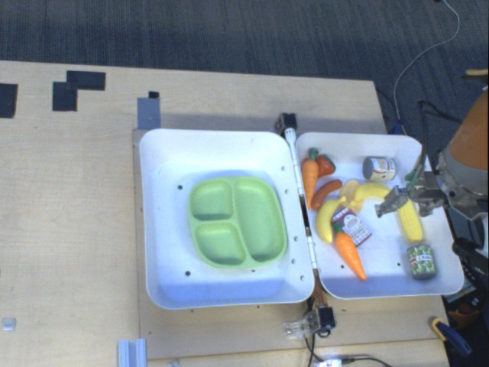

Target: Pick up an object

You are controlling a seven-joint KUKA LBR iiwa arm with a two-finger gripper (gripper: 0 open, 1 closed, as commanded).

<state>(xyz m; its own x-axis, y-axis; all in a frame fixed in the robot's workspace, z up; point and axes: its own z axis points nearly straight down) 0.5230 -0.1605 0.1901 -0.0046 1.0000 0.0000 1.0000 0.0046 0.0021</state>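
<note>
Wooden bench is bearing both bins; the arm is reaching in low, its gripper hanging over the right bin, fingers' spread unclear, corn cob just beneath.

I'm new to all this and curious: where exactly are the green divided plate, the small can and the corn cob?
green divided plate [237,222]: camera view, on the ridge between its compartments.
small can [379,168]: camera view, on its side wall.
corn cob [410,220]: camera view, mid-length on its yellow kernels.
</note>
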